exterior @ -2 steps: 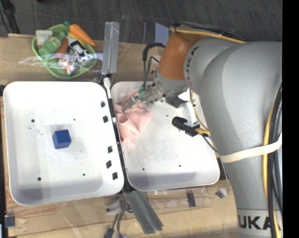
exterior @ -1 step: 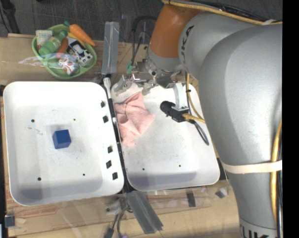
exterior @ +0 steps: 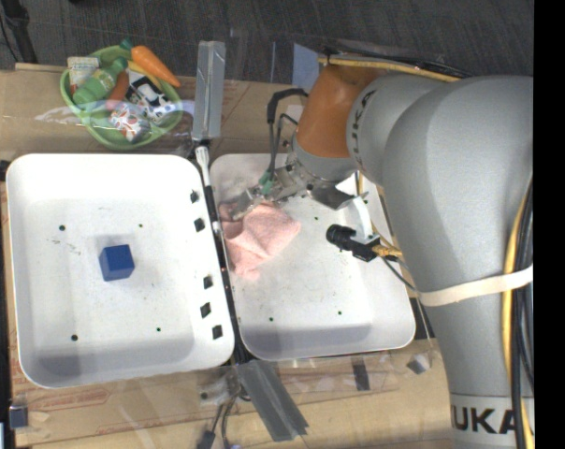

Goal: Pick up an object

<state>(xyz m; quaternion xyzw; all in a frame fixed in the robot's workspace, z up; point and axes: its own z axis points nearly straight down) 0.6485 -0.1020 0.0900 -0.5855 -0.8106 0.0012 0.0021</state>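
Can't tell the gripper point(exterior: 268, 187) state, so best to sink right onto the pink cloth point(exterior: 259, 234) bunch, pinch mid-fold, lift slow.

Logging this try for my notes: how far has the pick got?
Done: the arm has reached into the right bin, with the gripper low at the pink cloth. Nothing is visibly lifted. Left: grasping and raising an object; the blue cube sits in the left bin.
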